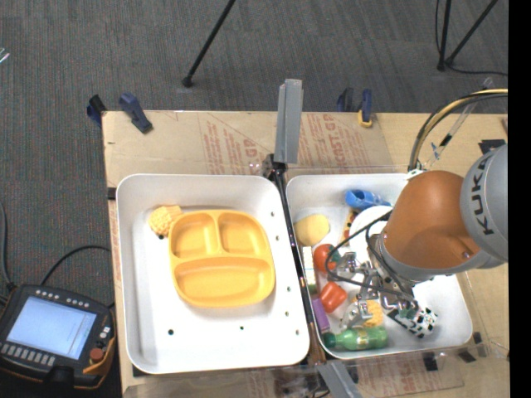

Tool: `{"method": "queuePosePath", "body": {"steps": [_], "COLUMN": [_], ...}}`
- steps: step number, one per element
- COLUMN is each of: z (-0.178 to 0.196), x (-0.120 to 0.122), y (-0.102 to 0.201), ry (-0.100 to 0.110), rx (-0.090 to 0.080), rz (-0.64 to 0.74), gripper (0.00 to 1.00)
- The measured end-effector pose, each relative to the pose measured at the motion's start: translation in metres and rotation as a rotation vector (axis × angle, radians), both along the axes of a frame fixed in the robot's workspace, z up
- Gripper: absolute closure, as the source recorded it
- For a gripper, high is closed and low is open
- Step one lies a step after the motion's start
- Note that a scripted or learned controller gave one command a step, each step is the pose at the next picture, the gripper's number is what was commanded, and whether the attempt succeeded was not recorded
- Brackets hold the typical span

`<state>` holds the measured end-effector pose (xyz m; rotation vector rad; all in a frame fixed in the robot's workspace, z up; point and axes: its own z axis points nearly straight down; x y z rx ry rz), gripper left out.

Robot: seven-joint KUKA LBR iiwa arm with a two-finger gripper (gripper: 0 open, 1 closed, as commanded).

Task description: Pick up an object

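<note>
Hand: low in right bin, over yellow toy beside green bottle; grip state cannot be told. Tabletop: cardboard-covered. Floor: grey carpet.

A yellow divided tray is sitting in the white left bin; a black-and-white spotted cow toy, green bottle, blue piece and pale yellow lemon are showing in the white right bin.
</note>
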<state>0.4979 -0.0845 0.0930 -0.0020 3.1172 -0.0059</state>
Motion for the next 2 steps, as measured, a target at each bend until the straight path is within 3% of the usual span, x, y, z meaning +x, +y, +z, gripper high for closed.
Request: {"method": "queuePosePath", "body": {"steps": [1,2], "z": [-0.005,0.015], "x": [0.01,0.035], "y": [-0.081,-0.12], "ry": [0.02,0.021], "rx": [0.004,0.001], "rz": [0.0,0.27], "gripper": [0.0,0.0]}}
